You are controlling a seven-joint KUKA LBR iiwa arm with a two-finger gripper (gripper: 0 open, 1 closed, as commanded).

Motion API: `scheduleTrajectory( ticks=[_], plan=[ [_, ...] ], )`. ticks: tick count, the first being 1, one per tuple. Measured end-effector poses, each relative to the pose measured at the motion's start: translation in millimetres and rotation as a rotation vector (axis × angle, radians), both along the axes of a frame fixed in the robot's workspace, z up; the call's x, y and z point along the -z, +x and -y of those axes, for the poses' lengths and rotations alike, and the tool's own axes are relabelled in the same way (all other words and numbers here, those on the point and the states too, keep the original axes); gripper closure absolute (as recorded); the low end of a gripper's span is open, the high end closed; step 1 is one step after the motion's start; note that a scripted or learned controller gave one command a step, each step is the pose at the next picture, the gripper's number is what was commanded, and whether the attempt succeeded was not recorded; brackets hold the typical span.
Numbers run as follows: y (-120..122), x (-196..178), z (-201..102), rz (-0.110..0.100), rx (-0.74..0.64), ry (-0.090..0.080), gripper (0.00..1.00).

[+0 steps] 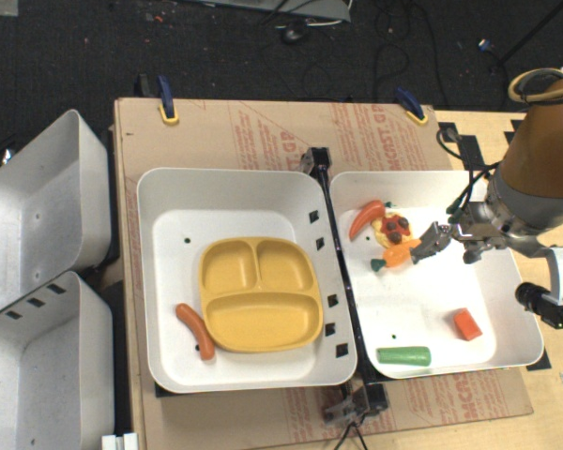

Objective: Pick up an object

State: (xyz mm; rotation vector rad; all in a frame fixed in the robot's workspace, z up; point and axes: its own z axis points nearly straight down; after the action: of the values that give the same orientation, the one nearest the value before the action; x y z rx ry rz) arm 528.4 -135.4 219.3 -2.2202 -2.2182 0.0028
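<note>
In the right bin, a small cluster lies at the upper left. It holds a red-orange pepper, a yellow toy with dark spots and an orange carrot with a green tip. My gripper reaches in from the right, its dark tip right at the carrot's right end. An orange block lies at the lower right of this bin. Along its front wall rests a green cucumber.
The left bin holds a yellow divided plate, with a red-orange sausage beside its lower left corner. A black divider with clips runs between the bins. Folded white bins stand off the bench's left.
</note>
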Motion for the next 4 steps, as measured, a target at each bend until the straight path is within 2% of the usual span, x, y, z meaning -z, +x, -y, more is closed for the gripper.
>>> scheduleTrajectory(
  ticks=[1, 2, 3, 4],
  plan=[
    [5, 47, -7, 0.000, 0.000, 0.000, 0.00],
    [-2, 105, -15, -0.003, 0.001, 0.001, 0.00],
    [-1, 92, -14, 0.004, 0.002, -0.001, 1.00],
    [-1, 40, -25, 0.007, -0.004, -0.002, 1.00]
  ],
)
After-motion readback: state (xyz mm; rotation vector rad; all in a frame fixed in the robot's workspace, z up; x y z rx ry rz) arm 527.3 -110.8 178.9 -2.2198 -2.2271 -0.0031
